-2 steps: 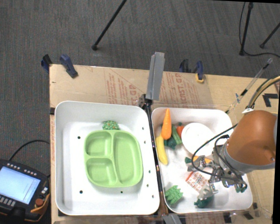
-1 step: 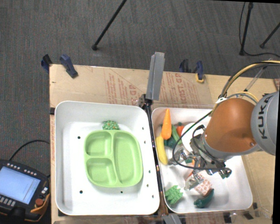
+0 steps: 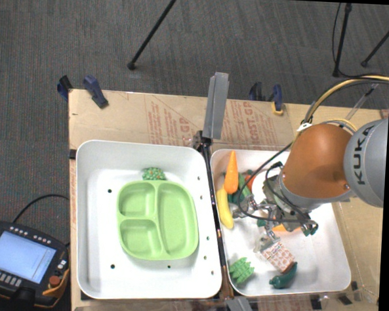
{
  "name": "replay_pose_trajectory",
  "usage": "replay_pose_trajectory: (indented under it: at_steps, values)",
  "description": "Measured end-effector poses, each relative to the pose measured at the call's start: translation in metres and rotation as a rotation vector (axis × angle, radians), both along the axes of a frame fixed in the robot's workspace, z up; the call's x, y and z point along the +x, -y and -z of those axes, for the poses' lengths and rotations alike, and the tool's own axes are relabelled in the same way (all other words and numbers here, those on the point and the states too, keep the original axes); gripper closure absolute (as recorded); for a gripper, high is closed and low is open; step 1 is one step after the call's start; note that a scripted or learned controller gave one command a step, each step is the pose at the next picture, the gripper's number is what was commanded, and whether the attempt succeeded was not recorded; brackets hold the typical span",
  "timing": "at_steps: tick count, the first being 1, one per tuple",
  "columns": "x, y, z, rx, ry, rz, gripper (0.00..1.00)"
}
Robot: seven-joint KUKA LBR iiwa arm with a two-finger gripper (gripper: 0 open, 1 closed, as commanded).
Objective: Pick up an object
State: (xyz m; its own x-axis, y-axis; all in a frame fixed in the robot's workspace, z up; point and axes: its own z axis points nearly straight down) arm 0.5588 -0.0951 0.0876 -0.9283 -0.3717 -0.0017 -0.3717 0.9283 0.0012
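Looking from the left, we see a handheld screen unit (image 3: pixel 20 260) on the floor by the bench, then the left bin (image 3: pixel 88 178) w/ a green divided plate (image 3: pixel 158 219) in its middle. A small green broccoli piece (image 3: pixel 154 174) sits just beyond the plate's far edge. In the right bin (image 3: pixel 336 252), a carrot (image 3: pixel 231 172) lies near the left wall, long axis running roughly near-to-far, thin tip pointing to the far side. A banana (image 3: pixel 225 208) lies just beside it nearer us, same near-far axis, slightly tilted. A green leafy toy (image 3: pixel 242 269) sits near the front wall. The gripper (image 3: pixel 268 236) hangs over the bin's middle above a red-and-white packet (image 3: pixel 279 255); we can't tell how its jaws stand. A dark green piece (image 3: pixel 284 277) lies just beside the packet.
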Motion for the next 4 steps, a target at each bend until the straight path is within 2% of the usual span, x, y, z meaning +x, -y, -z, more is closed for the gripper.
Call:
replay_pose_trajectory:
  at_steps: [1, 2, 3, 4]
  values:
    - [0.001, -0.003, -0.010, 0.002, 0.002, -0.008, 1.00]
    - [0.021, 0.004, -0.175, -0.003, 0.019, 0.065, 1.00]
    - [0.020, 0.002, -0.177, 0.002, 0.005, 0.064, 1.00]
    - [0.021, 0.001, -0.186, 0.003, 0.008, 0.065, 1.00]
